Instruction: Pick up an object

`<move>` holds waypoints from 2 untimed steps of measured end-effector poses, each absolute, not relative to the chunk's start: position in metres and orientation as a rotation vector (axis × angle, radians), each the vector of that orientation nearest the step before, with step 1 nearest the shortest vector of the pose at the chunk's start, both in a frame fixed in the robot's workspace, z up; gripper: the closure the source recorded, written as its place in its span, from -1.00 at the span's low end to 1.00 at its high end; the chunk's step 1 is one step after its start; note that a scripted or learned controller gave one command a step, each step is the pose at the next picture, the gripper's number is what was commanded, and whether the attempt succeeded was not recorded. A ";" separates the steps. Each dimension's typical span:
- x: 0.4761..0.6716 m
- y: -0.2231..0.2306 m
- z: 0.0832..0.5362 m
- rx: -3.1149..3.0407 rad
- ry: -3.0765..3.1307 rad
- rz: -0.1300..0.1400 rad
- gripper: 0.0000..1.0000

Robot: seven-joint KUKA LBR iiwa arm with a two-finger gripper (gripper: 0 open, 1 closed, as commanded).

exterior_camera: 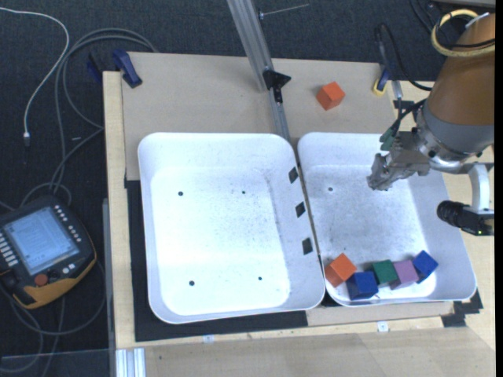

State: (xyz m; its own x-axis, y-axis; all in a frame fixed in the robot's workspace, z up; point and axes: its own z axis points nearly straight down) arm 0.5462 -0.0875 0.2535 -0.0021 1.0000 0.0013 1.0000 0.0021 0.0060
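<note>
The tabletop [204, 93] was a pale wooden board that took up most of the view, with dark carpet beyond it at nine and twelve o'clock. Two shallow white bins sat side by side on it. The left bin [157, 155] had a speckled floor with nothing lying on it. The right bin [346, 151] touched it along a shared edge marked by small black clips.

The arm [464, 85] came in from three o'clock, its orange band broad above the grey wrist, and reached over the right bin's upper half. The end effector [383, 177] hung over the bin floor toward the bin's twelve o'clock, well apart from the blocks; nothing showed between its fingers, and whether they were spread or closed could not be told from this angle.

A grey metal rail [250, 30] ran from the top edge down to the seam between the bins. A teach pendant [41, 246] lay on the carpet at nine o'clock, with cables looping above it.

Five blocks were crowded along the right bin's six o'clock rim: an orange block [341, 268] at the left end, a dark blue block [362, 284] just beside it, then a green block [384, 272], a purple block [405, 272] and a blue block [424, 264] at the right end. A loose orange cube [331, 95] sat on the bare tabletop outside the bins, at twelve o'clock from the right bin.
</note>
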 end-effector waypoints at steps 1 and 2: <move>0.518 -0.050 0.196 2.224 2.232 -0.006 1.00; 0.491 -0.124 0.276 2.222 2.207 0.005 1.00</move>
State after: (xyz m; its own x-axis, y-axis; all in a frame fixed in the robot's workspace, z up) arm 0.4909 -0.1236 0.2760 0.0067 1.0000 -0.0048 0.9999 -0.0066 0.0092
